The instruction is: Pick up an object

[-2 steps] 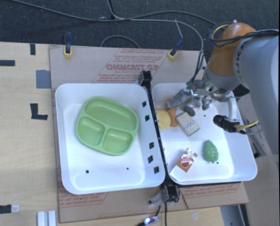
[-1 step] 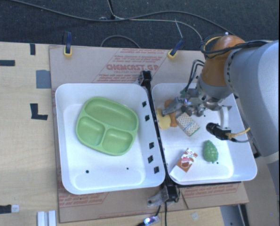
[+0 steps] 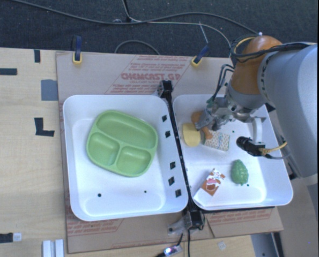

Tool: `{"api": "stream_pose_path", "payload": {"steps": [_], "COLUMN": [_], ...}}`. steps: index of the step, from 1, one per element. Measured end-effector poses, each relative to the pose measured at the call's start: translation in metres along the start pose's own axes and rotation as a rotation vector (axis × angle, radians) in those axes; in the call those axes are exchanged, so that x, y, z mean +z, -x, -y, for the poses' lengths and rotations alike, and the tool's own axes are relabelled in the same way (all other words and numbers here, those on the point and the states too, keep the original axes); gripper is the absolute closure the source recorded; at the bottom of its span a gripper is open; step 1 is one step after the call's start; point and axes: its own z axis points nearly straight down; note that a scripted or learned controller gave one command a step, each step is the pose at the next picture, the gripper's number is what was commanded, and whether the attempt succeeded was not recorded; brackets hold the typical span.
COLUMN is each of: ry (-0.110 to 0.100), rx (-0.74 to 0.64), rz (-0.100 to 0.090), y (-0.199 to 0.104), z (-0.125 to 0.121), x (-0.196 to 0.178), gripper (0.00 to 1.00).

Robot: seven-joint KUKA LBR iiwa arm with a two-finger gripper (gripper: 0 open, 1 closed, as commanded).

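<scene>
The grey arm reaches into the right bin point(image 3: 277, 194), its gripper point(image 3: 213, 119) low over a cluster at the bin's far left part: a yellow block point(image 3: 191, 135), an orange-brown object point(image 3: 198, 116) and a patterned packet point(image 3: 218, 141), all touching or just beside one another. Whether the fingers are spread or pinching anything cannot be told from here. Near the bin's front edge lie a red-and-white packet point(image 3: 213, 181) and a green lumpy toy point(image 3: 239, 172). A green divided plate point(image 3: 121, 142) sits in the left bin point(image 3: 76, 197).
</scene>
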Motion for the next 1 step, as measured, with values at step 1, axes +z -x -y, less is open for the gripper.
{"api": "stream_pose_path", "payload": {"steps": [1], "ry": [0.005], "rx": [0.000], "rz": [0.001], "y": [0.0049], "z": [-0.0043], "x": [-0.0612], "gripper": [1.00]}}
